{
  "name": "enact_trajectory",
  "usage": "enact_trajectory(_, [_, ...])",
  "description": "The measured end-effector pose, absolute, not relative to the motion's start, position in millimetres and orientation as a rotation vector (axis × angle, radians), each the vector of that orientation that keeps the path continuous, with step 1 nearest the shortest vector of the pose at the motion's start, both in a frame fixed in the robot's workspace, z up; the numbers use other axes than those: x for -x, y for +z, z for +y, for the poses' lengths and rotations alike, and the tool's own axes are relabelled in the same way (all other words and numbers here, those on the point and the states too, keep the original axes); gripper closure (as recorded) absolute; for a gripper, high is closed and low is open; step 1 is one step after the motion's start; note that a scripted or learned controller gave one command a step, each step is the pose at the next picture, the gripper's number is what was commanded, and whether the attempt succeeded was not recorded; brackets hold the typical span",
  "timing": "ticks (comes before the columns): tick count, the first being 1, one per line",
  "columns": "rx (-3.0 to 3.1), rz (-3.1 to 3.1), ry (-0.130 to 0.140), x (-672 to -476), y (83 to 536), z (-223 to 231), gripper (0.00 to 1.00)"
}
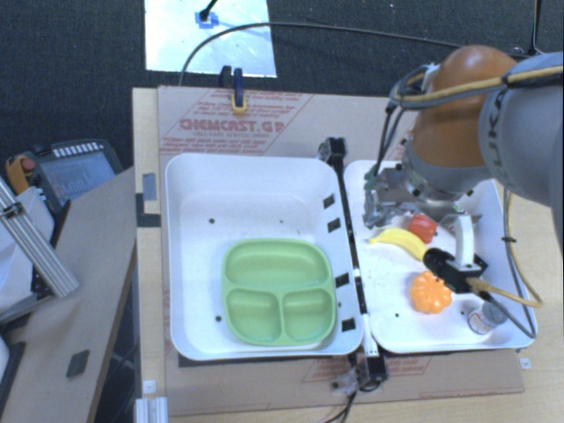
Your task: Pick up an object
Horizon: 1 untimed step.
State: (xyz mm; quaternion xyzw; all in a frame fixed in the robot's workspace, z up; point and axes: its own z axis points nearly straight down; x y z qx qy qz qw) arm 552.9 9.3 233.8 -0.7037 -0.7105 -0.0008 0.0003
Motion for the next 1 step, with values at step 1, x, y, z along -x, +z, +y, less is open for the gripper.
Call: enact_trajectory(1, [2.210,-2.232,-0.003,-548.3,238.2,65.2,1.00])
